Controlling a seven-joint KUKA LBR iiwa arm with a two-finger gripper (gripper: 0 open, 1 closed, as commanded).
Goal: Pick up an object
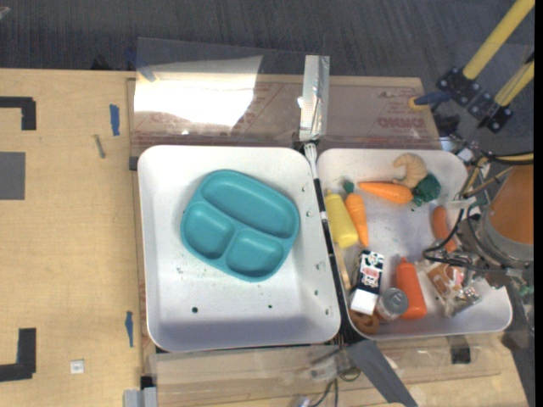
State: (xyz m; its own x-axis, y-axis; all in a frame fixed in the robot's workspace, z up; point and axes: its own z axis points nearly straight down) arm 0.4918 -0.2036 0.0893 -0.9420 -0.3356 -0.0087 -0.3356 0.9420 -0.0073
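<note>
The right bin [488, 316] holds several small items. Among them are a yellow bottle [341, 219], a large carrot [384, 192], a black-and-white carton [369, 273], an orange-red cylinder [413, 289] and a grey can [392, 302]. A beige piece [410, 168] and a green piece [427, 186] lie at the bin's far side. The arm comes in from the right, its orange band [517, 210] above the bin's right rim. My gripper [454, 288] is low over the bin's near right corner, amid cables, just right of the orange-red cylinder.
The left bin [161, 312] carries a teal divided plate [240, 224]. A metal divider [312, 100] stands behind the gap between the bins. Yellow-and-black stands [484, 58] rise at the far right. Bare bench lies to the left.
</note>
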